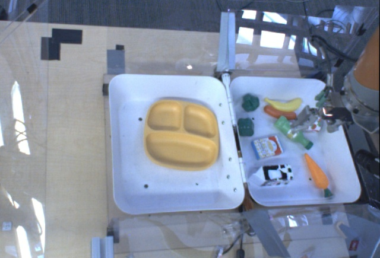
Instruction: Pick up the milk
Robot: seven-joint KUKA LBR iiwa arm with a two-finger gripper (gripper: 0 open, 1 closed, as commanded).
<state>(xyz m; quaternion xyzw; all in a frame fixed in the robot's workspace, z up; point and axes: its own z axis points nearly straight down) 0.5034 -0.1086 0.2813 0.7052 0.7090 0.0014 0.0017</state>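
The milk [277, 174] is a small white carton with black cow patches, lying on its side near the front left of the right bin [344, 188]. My gripper [311, 120] hangs over the middle right of that bin, just above the far end of a green bottle [293, 132]. It is well behind and to the right of the milk and does not touch it.
Around the milk lie a small red-and-blue box [266, 146], an orange carrot [317, 174], a banana [283, 104] on a red sausage [274, 112], broccoli [250, 102] and a green piece [245, 127]. The left bin [127, 150] holds a yellow divided plate [181, 134].
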